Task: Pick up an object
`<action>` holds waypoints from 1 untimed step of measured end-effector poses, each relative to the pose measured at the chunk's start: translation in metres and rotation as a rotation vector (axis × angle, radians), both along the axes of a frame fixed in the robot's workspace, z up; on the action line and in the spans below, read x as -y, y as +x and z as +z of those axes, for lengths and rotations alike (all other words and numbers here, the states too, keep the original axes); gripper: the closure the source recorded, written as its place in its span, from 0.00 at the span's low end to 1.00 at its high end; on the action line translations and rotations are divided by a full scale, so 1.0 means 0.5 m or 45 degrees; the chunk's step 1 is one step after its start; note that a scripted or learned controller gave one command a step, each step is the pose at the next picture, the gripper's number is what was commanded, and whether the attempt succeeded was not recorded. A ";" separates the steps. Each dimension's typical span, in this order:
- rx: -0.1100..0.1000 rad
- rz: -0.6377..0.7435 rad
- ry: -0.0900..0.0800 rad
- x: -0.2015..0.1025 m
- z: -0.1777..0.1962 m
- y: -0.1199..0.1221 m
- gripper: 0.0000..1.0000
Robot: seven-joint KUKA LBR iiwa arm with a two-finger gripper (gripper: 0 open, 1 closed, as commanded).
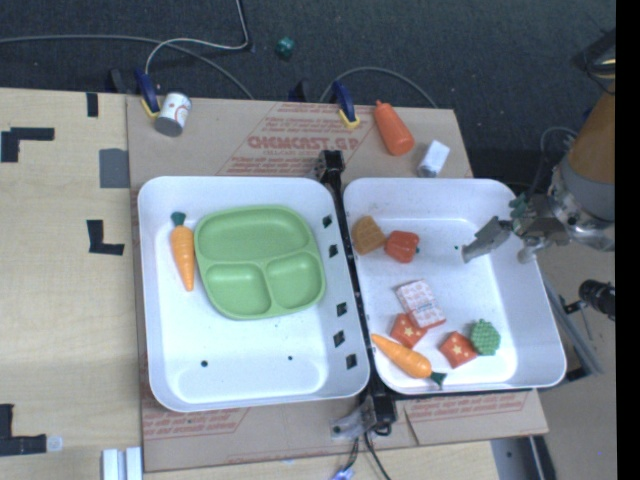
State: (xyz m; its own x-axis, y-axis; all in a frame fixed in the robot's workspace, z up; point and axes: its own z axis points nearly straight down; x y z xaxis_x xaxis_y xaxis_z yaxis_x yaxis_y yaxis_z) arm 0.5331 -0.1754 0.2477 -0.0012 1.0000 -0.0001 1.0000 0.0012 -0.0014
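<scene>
The right bin (520, 368) holds several toy foods. A brown piece (367, 234) and a red pepper (402, 246) lie near its upper left. A pink-and-white packet (420, 301) and a small red piece (407, 328) are at mid-bin. Along the front lie a carrot (403, 355), a red cube (457, 349) and a green broccoli (485, 337). My gripper (497, 251) hangs over the bin's upper right, fingers spread open with nothing between them, well right of the pepper.
The left bin (160, 348) carries a green divided plate (262, 260) and a second carrot (182, 251) by its left wall. Behind the bins on the cardboard are an orange bottle (393, 128), a white block (434, 157) and a small can (173, 113).
</scene>
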 end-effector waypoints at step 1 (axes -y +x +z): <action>-0.002 0.001 0.002 -0.104 -0.179 -0.057 0.00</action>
